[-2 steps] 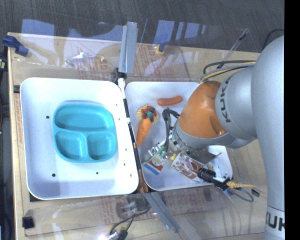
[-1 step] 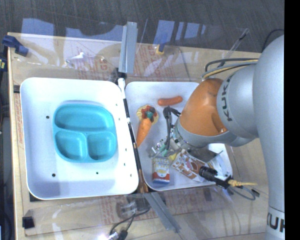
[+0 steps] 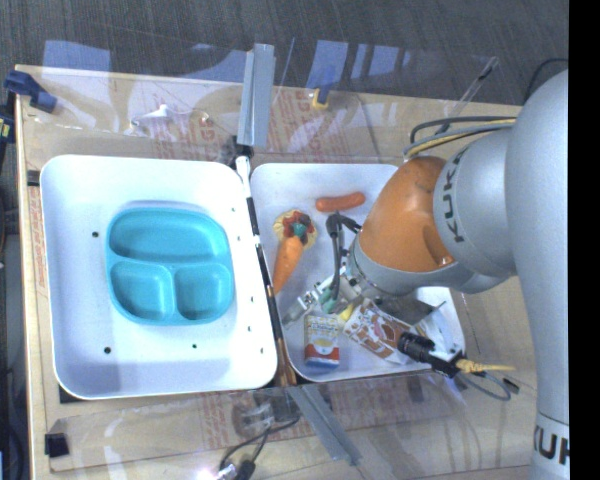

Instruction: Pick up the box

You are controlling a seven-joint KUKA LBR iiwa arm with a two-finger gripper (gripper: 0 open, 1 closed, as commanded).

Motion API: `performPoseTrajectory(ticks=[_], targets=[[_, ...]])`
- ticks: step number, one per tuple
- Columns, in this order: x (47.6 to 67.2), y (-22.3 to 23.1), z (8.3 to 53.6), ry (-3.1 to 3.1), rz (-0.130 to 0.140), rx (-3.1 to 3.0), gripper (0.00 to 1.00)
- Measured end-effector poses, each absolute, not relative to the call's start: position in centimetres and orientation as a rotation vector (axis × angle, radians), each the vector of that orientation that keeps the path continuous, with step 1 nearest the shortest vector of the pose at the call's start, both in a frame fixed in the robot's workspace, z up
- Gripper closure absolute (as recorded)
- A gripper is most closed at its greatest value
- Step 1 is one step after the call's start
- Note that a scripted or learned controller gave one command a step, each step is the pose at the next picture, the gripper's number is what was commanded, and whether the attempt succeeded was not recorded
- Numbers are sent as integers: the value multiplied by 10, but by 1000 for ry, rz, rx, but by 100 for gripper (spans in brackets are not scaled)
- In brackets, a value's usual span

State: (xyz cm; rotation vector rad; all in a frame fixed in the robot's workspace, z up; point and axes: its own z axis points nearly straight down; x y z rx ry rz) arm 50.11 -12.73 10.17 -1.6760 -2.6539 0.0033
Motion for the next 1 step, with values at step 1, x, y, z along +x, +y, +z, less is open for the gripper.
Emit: performPoseTrajectory(ticks=[1], targets=[[496,-130,92,-2435,1,-1978,0]])
